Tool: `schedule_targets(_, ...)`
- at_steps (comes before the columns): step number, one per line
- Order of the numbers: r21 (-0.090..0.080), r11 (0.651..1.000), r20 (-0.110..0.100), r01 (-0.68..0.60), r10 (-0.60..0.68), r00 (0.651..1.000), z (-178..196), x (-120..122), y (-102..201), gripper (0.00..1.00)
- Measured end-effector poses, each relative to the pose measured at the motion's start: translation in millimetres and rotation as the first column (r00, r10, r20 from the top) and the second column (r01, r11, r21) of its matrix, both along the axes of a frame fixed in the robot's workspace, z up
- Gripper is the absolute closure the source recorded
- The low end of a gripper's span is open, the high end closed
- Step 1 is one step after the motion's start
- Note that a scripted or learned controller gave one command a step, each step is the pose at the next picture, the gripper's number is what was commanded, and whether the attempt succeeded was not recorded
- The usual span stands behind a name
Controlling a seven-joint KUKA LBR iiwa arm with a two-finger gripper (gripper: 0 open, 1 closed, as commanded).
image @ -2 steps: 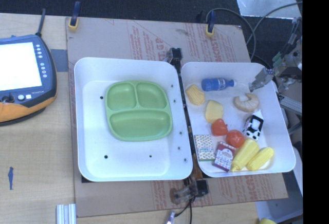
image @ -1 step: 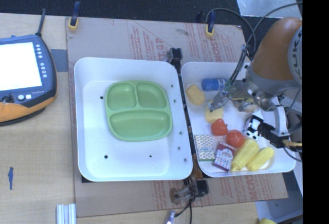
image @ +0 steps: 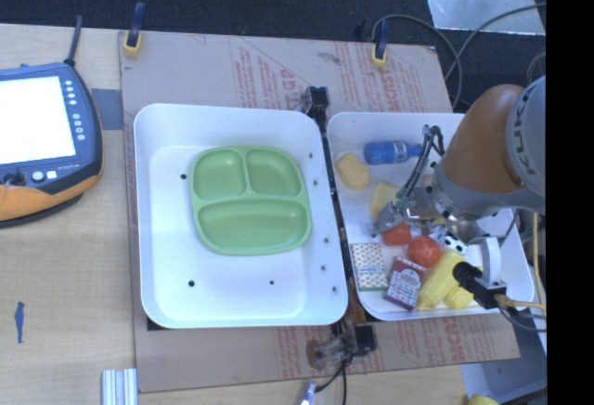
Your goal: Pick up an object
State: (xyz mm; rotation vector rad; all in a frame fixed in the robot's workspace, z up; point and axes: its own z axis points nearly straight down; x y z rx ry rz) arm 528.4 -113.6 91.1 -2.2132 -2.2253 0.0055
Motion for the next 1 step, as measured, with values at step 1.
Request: schedule_targets(1, -0.001, 1.0, 0.001, -0.004, 0.004, 1.0, 10.7, 0.8, -0.8, 1.0)
